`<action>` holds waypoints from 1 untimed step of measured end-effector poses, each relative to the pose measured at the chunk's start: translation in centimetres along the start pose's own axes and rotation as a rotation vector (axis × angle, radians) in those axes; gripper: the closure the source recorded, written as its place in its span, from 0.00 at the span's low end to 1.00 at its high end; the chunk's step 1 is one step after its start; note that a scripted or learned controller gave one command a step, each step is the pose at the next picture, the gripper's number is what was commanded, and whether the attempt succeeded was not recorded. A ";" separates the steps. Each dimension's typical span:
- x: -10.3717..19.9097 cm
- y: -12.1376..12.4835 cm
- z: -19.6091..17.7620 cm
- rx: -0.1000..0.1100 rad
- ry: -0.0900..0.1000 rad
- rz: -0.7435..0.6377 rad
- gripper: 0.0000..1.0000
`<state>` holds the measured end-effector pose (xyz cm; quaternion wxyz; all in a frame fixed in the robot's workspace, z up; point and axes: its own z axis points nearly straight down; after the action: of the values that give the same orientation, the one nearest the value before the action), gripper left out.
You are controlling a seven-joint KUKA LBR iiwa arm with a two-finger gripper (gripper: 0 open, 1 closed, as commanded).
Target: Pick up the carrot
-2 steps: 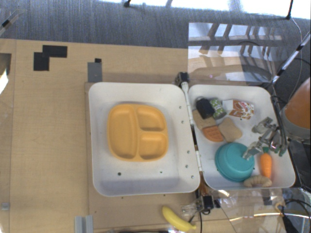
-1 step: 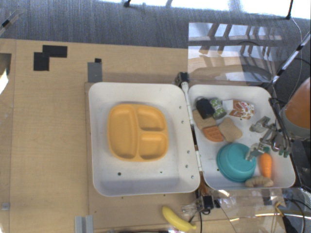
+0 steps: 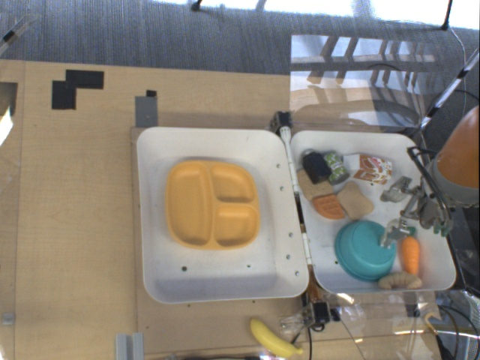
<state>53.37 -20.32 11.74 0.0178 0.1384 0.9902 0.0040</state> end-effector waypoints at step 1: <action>-0.2 -0.2 0.0 0.003 -0.001 0.025 0.00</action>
<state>53.52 -20.56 11.73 0.0182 0.1506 0.9884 0.0027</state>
